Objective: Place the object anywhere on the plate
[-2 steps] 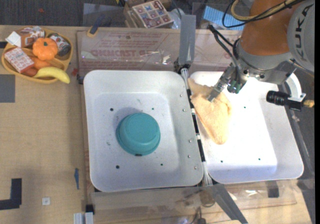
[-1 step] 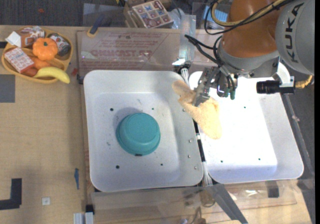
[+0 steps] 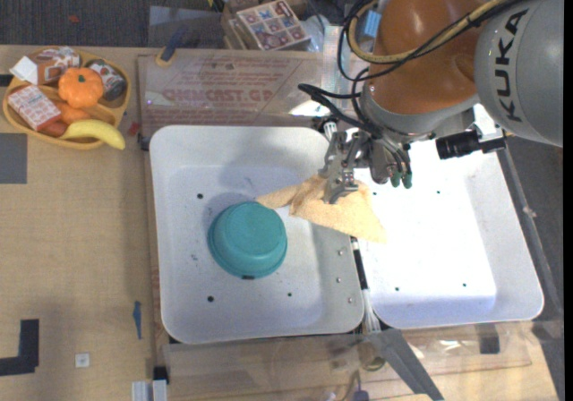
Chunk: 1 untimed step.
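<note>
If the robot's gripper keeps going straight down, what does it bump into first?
Most likely the tan cloth. The gripper points down right over the cloth's upper edge, where the two bins meet. The view is slanted, so whether it already touches is hard to say.

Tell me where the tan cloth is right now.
In the camera view, the tan cloth hangs from the gripper over the divide between the two bins, just right of the teal plate.
</note>
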Each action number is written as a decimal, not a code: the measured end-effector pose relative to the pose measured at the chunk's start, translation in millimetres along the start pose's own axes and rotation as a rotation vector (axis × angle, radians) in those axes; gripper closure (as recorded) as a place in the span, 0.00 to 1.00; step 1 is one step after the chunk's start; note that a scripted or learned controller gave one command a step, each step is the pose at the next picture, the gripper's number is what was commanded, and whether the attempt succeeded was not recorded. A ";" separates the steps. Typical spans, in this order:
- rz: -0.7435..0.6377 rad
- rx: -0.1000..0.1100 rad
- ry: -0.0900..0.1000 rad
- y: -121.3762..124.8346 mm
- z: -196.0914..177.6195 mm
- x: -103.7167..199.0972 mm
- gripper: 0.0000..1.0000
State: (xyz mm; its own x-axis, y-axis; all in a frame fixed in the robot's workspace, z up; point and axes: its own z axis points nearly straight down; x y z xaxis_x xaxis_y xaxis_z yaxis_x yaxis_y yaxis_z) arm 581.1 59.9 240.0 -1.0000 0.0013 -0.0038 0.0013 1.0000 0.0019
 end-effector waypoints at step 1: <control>-0.008 0.000 0.000 56.2 12.2 12.5 1.00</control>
State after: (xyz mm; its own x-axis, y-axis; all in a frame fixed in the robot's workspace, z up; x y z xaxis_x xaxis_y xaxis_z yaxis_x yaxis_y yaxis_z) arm 568.7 116.2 227.8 -1.0000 -0.0066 -0.0036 -0.0066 1.0000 0.0023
